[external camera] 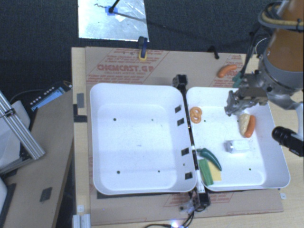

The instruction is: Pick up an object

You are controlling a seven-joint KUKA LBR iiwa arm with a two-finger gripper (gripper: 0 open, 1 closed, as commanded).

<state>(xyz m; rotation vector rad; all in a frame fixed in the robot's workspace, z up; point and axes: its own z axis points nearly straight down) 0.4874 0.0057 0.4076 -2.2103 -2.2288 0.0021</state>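
Observation:
My gripper [234, 107] hangs over the upper right part of the right bin [273, 175], just above and left of a beige roll with an orange piece alongside it [246, 125]. Nothing shows between its tips. An orange pretzel [195, 114] lies near the bin's left wall. A small white and grey box [236, 146] sits in the middle. A green pepper [210, 158] and a green and yellow sponge [207, 171] lie at the lower left corner.
The left bin [97, 127] stands beside the right one, with a black divider strip [186, 127] between them. An orange sausage [227, 71] lies on the cardboard beyond the right bin. A blue and yellow clamp [142, 48] sits at the cardboard's far edge.

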